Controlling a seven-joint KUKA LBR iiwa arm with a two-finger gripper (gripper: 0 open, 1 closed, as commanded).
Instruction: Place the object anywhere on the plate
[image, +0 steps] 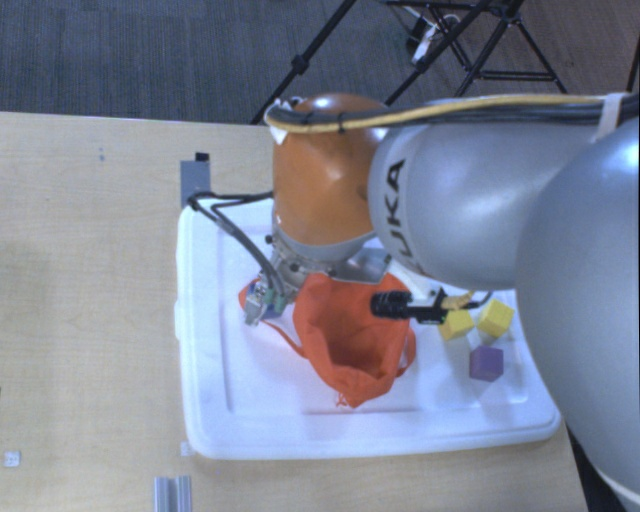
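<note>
While the arm (480, 200) covers the white bin (205, 330) at frame centre, pincer state cannot be determined; the orange plate (350, 340) likely awaits an approach step.

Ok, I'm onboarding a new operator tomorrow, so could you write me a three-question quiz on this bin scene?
1. True or false: the purple cube lies in the white bin.
2. How many yellow blocks lie right of the orange cloth? A) none B) two C) four
3. Fill in: the arm's band above the wrist is coloured ____.

Key: 1 true. 2 B: two yellow blocks lie side by side just above the purple cube. 3 orange.
</note>
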